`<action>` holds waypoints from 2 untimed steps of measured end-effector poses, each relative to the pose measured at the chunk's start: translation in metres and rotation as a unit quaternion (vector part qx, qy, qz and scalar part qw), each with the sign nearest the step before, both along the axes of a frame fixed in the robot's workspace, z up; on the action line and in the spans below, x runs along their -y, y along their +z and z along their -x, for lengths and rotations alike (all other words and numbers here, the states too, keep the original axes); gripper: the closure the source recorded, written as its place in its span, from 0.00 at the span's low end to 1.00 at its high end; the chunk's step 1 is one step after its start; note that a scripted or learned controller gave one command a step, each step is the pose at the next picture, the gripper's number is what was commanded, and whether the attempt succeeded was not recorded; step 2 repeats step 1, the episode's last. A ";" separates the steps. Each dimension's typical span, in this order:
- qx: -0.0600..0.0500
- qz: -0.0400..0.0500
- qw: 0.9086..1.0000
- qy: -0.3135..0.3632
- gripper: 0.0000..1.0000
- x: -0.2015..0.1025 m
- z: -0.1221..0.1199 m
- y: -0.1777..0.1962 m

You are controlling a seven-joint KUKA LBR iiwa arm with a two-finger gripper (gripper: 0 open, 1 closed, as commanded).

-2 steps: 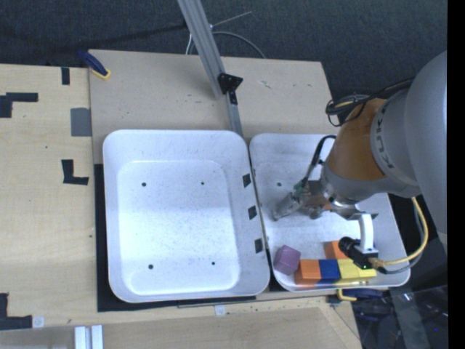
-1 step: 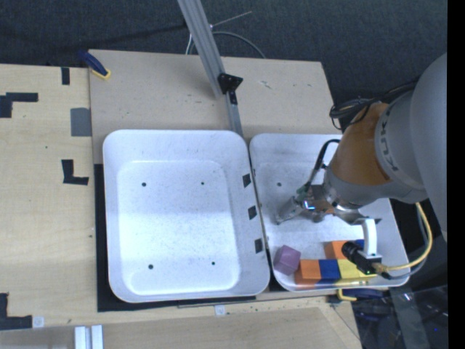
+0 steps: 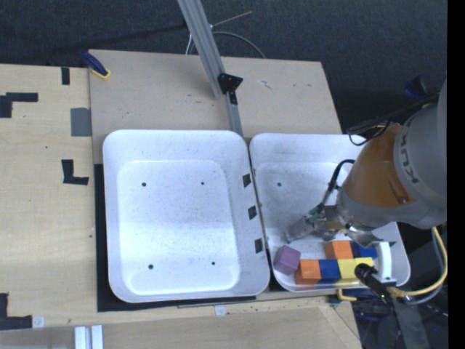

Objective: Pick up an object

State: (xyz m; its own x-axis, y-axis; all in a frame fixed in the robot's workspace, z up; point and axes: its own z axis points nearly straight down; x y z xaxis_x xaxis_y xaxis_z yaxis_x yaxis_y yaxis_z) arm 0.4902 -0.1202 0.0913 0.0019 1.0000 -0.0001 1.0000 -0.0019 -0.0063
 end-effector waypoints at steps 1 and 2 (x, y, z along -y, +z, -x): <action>0.002 -0.001 1.000 0.003 0.00 -0.031 -0.010 0.000; 0.002 -0.001 1.000 0.003 0.00 -0.031 -0.010 0.000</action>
